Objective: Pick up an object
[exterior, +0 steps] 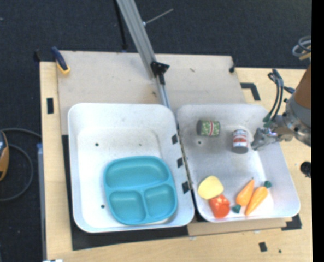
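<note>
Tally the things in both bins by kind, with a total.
Cans: 2, a green one and a red and white one
Carrots: 2
Red pepper: 1
Yellow piece: 1
Blue tray: 1
Total: 7

You have a bright, even light from above; the two white bins [123,124] are almost washed out and their rims lose detail. Shadows are soft and short, only a thin dark line under the bins' lower edges. The dark floor [41,15] stays nearly black. The whole picture is a bit soft and grainy, so the small labels on the cans [208,127] you cannot read.
</note>
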Controlling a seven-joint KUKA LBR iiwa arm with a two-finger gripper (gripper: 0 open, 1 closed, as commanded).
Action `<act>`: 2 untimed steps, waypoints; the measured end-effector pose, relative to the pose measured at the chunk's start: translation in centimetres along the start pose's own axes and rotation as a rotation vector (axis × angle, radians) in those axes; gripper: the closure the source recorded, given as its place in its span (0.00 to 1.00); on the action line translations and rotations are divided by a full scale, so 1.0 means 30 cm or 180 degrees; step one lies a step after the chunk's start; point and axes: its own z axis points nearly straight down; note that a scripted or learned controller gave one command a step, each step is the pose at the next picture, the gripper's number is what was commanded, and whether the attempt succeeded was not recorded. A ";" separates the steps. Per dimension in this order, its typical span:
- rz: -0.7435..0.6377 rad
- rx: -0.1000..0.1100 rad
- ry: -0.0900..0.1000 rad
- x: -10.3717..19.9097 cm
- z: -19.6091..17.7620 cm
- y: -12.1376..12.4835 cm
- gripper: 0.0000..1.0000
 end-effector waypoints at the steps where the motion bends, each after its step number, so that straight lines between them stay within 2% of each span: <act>1: -0.0001 -0.0001 -0.0002 -0.005 -0.177 0.007 1.00; 2: -0.0012 0.0011 0.0009 0.160 -0.195 0.059 1.00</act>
